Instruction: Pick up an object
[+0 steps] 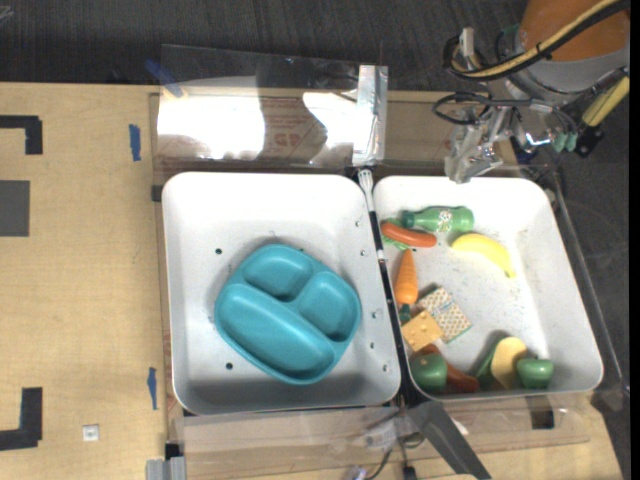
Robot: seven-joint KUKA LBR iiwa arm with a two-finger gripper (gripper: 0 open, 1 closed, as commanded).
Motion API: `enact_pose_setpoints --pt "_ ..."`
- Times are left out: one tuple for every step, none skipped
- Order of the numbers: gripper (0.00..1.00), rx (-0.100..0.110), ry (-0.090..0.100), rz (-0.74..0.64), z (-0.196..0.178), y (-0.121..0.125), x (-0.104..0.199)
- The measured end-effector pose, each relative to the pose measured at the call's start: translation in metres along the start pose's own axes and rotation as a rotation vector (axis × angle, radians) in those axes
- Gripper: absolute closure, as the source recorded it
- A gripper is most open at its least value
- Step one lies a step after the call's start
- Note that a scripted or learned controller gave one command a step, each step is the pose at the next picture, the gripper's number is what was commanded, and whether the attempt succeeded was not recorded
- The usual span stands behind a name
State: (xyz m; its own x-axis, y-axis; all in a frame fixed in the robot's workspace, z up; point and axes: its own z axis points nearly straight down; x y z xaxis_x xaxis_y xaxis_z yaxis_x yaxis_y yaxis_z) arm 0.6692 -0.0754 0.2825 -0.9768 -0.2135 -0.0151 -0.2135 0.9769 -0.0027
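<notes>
One teal divided plate [288,311] lies alone in the left bin [190,208]. The right bin [560,268] holds the pickable toys, crowded along its left wall: one green bottle [438,218], one banana [482,251], two carrots, crackers and some green pieces. The gripper [470,158] hovers over that bin's far rim, holding nothing; whether it is spread I cannot tell. A descent may clip the rim or nudge neighbours.
</notes>
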Motion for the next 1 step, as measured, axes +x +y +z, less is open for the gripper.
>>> enact_pose_setpoints --pt "1.00 -0.004 0.011 -0.083 0.0471 0.0292 0.0577"
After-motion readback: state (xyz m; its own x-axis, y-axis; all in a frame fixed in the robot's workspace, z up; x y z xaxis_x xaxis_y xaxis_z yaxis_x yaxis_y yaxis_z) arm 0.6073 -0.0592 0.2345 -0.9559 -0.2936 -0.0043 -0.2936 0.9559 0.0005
